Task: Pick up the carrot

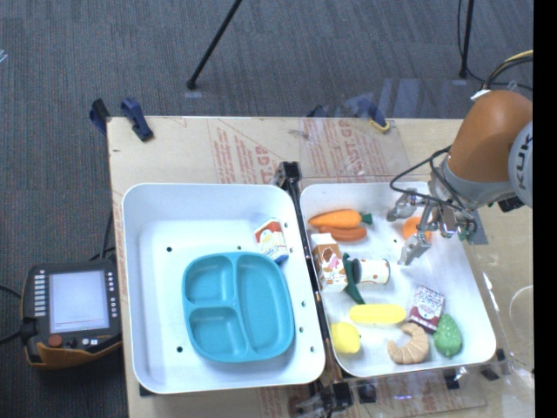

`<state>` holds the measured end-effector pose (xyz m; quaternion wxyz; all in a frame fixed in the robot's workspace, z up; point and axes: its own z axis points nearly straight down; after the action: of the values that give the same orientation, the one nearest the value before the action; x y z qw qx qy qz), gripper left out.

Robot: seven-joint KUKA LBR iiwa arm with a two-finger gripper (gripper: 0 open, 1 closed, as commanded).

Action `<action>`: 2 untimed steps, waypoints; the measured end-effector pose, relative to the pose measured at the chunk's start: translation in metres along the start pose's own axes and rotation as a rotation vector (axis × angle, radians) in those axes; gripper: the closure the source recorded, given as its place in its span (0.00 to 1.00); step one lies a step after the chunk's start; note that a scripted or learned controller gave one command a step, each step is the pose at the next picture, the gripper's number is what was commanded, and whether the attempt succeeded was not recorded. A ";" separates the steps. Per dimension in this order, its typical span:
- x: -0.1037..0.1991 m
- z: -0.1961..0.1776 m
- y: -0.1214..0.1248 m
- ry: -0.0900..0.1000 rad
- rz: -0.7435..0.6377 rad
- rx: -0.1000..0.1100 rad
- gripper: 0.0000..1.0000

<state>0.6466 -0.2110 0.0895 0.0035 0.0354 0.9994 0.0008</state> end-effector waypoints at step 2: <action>0.020 -0.007 0.108 0.003 -0.154 -0.005 1.00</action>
<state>0.6347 -0.1015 0.0961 0.0021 -0.0415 0.9991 0.0028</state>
